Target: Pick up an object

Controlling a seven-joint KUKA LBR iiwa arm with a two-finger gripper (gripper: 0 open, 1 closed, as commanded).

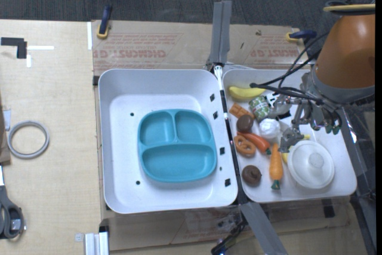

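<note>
Claw (pixel 291 135) low over the right bin's (pixel 346 183) clutter — holding nothing that can be made out.
It hangs just beside a white ball (pixel 269 127) and above a white lidded bowl (pixel 310 164); whether it is apart or together I cannot tell. A banana (pixel 246 92), carrot (pixel 275 167) and small can (pixel 259 107) lie nearby — the left bin (pixel 113 128) holds a blue divided plate (pixel 176 145).

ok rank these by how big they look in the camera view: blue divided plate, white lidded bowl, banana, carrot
1. blue divided plate, clearly largest
2. white lidded bowl
3. banana and carrot: they look about the same length, so I won't rank one over the other.
</note>
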